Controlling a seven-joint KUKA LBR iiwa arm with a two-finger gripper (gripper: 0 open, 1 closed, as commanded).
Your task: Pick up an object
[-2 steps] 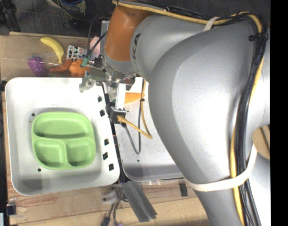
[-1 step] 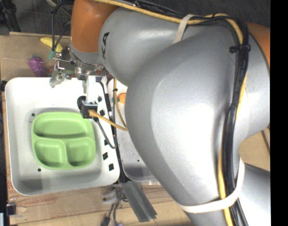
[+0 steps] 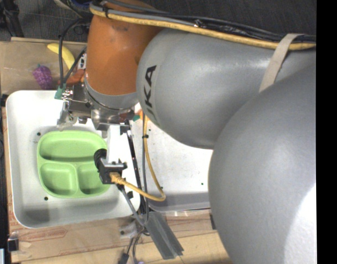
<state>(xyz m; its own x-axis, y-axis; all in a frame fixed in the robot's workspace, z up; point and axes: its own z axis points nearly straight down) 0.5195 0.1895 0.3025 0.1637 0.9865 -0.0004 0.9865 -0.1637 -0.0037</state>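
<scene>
Camera view from above the bench is showing a green plastic plate with three compartments [image 3: 69, 164] lying flat and open side up in the left shallow white bin [image 3: 20, 147], roughly in its middle, with bare white floor around it. Being so flat, it is offering little to grab except its raised rim, and that, I would guess, is why the gripper [image 3: 80, 117] is hanging right at the plate's rim, beside the long compartment, rather than over the middle. From where I am standing the wrist is covering the tip, so I cannot tell whether the jaws are spread or closed, and nothing is showing between them; I would not call the plate held. The grey arm with its orange band [image 3: 113, 48] is reaching in from the right and leaning across the right white bin [image 3: 179, 169], hiding most of it. Out on the bare wooden bench top [image 3: 20, 54], beyond the left bin's corner, a yellow banana [image 3: 63, 54] and a small purple knobbly thing [image 3: 43, 76] are lying near each other, outside either bin and so probably not what the arm is after.
</scene>
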